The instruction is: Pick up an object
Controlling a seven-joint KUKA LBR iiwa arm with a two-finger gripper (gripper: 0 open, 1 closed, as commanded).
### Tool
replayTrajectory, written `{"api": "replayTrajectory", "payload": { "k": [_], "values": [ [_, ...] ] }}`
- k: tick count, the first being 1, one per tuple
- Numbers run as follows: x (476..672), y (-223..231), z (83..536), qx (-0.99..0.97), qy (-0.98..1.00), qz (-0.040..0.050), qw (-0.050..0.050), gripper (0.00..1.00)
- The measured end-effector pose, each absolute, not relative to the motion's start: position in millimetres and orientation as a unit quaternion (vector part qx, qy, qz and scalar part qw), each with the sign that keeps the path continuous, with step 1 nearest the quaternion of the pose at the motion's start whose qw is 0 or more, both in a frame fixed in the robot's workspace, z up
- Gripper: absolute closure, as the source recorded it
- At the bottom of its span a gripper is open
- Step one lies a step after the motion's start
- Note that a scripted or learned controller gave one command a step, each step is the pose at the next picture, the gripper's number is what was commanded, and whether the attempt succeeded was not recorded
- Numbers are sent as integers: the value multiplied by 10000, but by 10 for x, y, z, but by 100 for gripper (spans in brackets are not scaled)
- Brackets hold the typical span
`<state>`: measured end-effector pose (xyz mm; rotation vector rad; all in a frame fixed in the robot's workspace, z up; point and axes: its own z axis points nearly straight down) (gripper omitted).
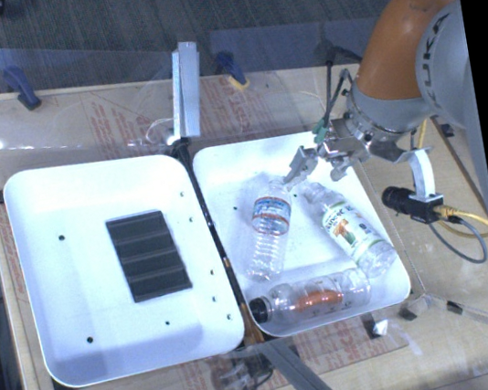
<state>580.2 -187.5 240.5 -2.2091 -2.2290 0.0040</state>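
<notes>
Over the right bin (221,170), near its far right corner, the gripper (318,164) is being held out from the grey arm (405,51), whose orange band is being shown at the right edge of the view. Its two fingers are being spread apart, one pointing left toward the middle of the bin and the other angled down to the right, and nothing is being held between them. The left finger's tip is being seen just beside the capped end of a clear water bottle (269,231).

That bottle, with a blue and white label, is being left lying on the bin floor, slanted from upper right to lower left. A second clear bottle (351,234), with a white, green and orange label, is being seen to its right, slanted the other way, its top end close under the gripper and its lower end near the bin's right wall. A third clear bottle (312,296), with a black cap at its left end and an orange patch on its side, is being shown lying along the near wall of the same bin. All three are being kept apart from the fingers, though whether the nearest ones are being touched cannot be told.

Beside it, in the left bin (43,269), a dark ribbed rectangular block (148,254) is being shown lying flat near the middle.
</notes>
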Motion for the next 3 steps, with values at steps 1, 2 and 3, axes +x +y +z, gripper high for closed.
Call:
{"api": "replayTrajectory", "payload": {
  "k": [1, 2, 3],
  "values": [
    [5692, -1806, 908, -6448, -7643, 7, 16, 0],
    [5697, -1813, 1012, -6431, -7657, 13, 11, 100],
    [6574, -1149, 1969, -6719, -7407, -2, 0, 100]
  ]
}}
